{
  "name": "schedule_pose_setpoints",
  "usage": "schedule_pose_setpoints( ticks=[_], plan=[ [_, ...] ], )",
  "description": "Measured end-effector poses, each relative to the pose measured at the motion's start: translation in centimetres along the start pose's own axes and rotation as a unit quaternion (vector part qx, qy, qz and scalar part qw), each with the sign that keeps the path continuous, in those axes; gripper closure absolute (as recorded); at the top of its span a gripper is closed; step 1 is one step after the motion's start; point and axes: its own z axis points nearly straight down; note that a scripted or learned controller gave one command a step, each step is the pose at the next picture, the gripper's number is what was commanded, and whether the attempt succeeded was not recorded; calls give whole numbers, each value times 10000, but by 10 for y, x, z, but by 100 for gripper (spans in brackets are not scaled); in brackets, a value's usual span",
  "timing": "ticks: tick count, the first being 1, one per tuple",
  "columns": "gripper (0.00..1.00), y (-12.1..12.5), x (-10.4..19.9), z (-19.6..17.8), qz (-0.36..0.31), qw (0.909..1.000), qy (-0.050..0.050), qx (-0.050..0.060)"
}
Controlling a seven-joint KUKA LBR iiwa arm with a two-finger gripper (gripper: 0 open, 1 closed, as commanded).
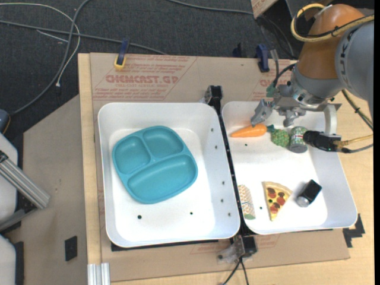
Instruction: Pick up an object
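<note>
Over the right white bin's (332,218) far end, the two-finger gripper (274,113) hangs spread and empty just above the orange plastic carrot (249,132), seemingly lined up to grasp it.

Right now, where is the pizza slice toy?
The pizza slice lies in the right bin, near its front edge, between the small striped block on its left and the black object on its right.

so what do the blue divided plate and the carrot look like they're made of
The blue divided plate looks like moulded plastic: uniform teal, smooth rounded compartment ridges, a soft sheen. The carrot is probably a plastic or rubber toy: flat, even orange with a smooth surface. It is too small to tell which.
</note>
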Motion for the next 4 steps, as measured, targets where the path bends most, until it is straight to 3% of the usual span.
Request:
schedule_pose_setpoints(
  ticks=[1, 2, 4],
  plan=[
    [0, 6, 5, 59, -12, 10000, 3, 21],
    [100, 8, 5, 43, -8, 10000, 0, -21],
    [100, 13, 4, -67, -8, 10000, -8, -49]
  ],
)
